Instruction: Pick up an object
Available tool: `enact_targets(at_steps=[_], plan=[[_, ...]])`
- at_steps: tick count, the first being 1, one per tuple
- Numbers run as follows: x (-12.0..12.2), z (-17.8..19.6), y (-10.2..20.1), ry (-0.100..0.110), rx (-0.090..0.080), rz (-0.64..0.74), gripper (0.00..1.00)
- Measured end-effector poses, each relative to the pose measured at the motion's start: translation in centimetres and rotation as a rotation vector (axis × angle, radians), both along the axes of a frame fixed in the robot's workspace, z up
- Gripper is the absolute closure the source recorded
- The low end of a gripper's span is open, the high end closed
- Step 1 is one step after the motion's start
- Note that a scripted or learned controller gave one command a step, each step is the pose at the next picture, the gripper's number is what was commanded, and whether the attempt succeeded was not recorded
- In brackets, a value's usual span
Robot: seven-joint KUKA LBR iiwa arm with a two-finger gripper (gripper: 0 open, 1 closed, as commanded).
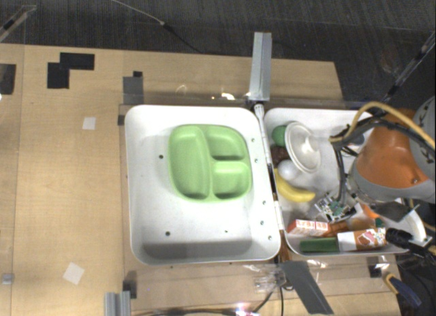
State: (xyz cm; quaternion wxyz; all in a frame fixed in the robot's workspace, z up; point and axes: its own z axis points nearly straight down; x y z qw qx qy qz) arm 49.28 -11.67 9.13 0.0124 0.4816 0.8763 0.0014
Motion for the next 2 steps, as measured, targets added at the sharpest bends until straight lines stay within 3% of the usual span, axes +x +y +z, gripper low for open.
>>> enact_targets(at_steps=[1,2], plan=[[0.1,0.0,-4.0,0.003,0.009,-0.028,0.0],[0.6,1.3,-3.0,-0.005,0.018,-0.01,1.0]])
